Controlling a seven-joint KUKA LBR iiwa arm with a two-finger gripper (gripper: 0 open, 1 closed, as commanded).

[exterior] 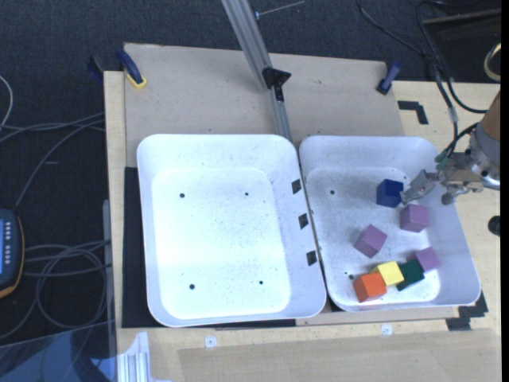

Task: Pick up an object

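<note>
Overhead, gripper (433, 188) above right bin (334, 161), fingers spread, nothing between them. Just below, purple block (413, 217); blue block (389, 192) just left. Farther down, another purple block (370, 240); near front rim, orange block (369, 286), yellow block (390, 274), green block (411, 273).

Bench (207, 94) with two white bins (159, 153)
</note>
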